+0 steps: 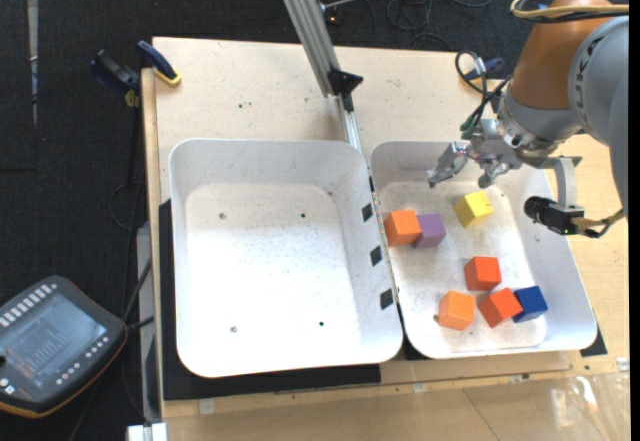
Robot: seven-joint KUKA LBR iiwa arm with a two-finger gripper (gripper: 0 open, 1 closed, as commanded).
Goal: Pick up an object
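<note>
- We see the gripper (468,167) above the far end of the right bin (570,299), its two fingers spread apart with nothing between them.
- The yellow cube (474,208) lies tilted on the right bin's floor, just beside the fingertips on their near side and not touching them.
- Toward the right bin's left wall, an orange cube (403,226) and a purple cube (430,229) sit pressed side by side, the purple one nearer the bin's middle.
- Past the middle of the right bin, toward its near end, we find a red-orange cube (482,272) standing alone.
- At the right bin's near end, three cubes cluster: an orange cube (457,310), a red cube (499,307) and a blue cube (529,302), the red and blue touching.
- The left bin (200,179) adjoins the right bin's left wall.
- The grey arm (570,69) with its orange band reaches over the right bin's far right corner.
</note>
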